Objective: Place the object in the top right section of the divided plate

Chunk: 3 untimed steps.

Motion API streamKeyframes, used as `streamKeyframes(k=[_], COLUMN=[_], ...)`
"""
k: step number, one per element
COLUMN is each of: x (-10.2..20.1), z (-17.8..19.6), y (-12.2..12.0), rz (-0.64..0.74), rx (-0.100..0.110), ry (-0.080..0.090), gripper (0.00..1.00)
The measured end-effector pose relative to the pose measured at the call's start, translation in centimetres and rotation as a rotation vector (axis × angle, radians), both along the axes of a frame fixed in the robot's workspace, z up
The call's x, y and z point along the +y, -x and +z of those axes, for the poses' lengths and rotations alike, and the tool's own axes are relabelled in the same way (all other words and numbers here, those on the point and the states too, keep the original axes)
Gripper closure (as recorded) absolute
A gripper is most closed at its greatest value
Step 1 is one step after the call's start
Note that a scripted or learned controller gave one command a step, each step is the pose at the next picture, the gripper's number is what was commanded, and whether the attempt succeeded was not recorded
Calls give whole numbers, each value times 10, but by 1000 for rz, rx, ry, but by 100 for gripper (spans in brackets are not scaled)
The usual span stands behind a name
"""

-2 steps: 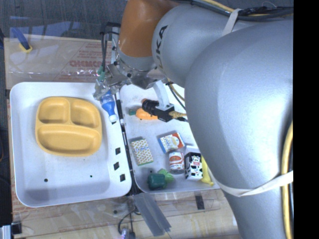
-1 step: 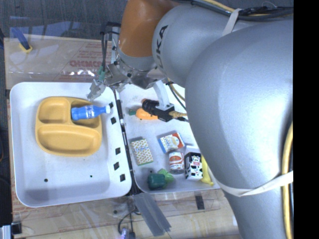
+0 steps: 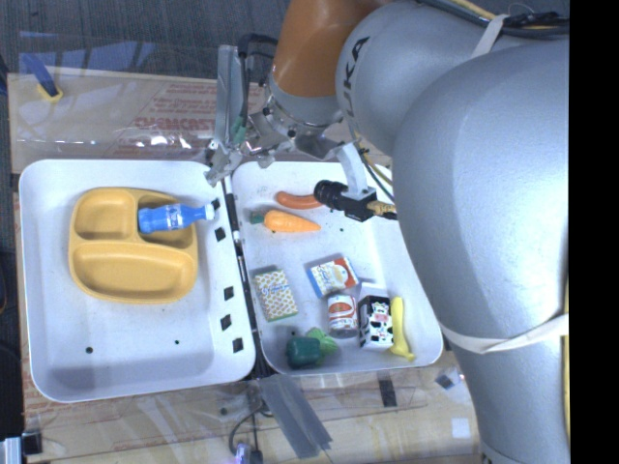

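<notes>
Left of centre, the yellow divided plate (image 3: 131,245) sits in the left white bin (image 3: 58,356). A blue water bottle (image 3: 174,217) lies across the plate's upper right section, its cap end poking over the plate's right rim toward the wall between the bins. Above that wall, near the top middle of the frame, the pincer (image 3: 230,153) hangs over the bins' far edge, apart from the bottle; whether its fingers are spread or pressed together I cannot tell. Across in the right bin (image 3: 411,259) lie a carrot (image 3: 290,222), a sausage (image 3: 297,200), a patterned card (image 3: 276,294), a small can (image 3: 340,313), a banana (image 3: 397,327) and a green toy (image 3: 307,348).
</notes>
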State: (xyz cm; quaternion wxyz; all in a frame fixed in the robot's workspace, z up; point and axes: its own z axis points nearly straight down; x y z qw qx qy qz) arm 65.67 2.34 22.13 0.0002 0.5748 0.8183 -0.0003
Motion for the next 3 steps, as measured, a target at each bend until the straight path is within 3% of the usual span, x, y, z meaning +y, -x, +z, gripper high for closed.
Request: streamKeyframes(k=[1,2,3], x=[-2,22,34], z=[142,222,222], y=[0,0,1], rz=[-52,-18,55], rx=[0,-1,1], ry=[0,0,0], gripper=[0,0,0])
